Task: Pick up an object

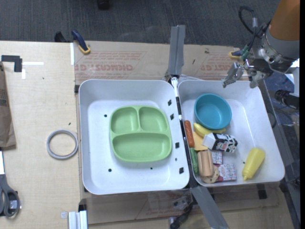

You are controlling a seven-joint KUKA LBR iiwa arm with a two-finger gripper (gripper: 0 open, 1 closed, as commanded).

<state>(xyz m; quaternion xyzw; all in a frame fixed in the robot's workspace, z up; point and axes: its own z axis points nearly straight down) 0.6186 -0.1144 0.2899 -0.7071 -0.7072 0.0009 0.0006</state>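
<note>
The right bin (267,128) holds a small heap of things. A blue bowl (212,111) sits in its upper left part, open side up. Just below the bowl lies a banana (206,130), and against that a little black-and-white carton (220,142) on its side. Along the bin's left wall run an orange carrot (189,133) and, lower, a green pod (193,160). A hot dog (205,163) lies near the lower left corner, with a pink packet (226,171) beside it. A yellow bottle (252,163) lies tilted toward the lower right, apart from the rest.

The jaws (243,75) hang above the bin's upper rim, at the upper right of the frame, spread apart with nothing between them, well clear of the bowl.

The left bin (90,142) carries a green divided plate (141,133). On the counter (38,109) at the left lies a grey ring (62,143).
</note>
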